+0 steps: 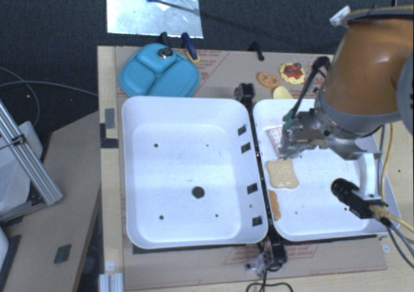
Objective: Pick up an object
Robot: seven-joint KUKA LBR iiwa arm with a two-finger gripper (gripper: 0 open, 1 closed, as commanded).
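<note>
My gripper (pixel 288 149) hangs low over the left part of the right bin (pixel 323 219), under the grey wrist and orange band. Just below it lies a tan, bread-like flat piece (pixel 283 173) on the bin floor. A pale pinkish flat item (pixel 276 136) lies beside the gripper on its left, partly hidden by it. A small orange-brown piece (pixel 274 205) rests near the divider, further toward the front. The arm's body hides the back right part of this bin.
The left bin (pixel 187 174) has a dark round spot (pixel 198 192) on its floor. Behind the bins sit a blue lidded container (pixel 160 72), small toy foods (pixel 292 72) and a yellow piece (pixel 281 93). A black fitting (pixel 352 197) sticks out at the right bin's front right.
</note>
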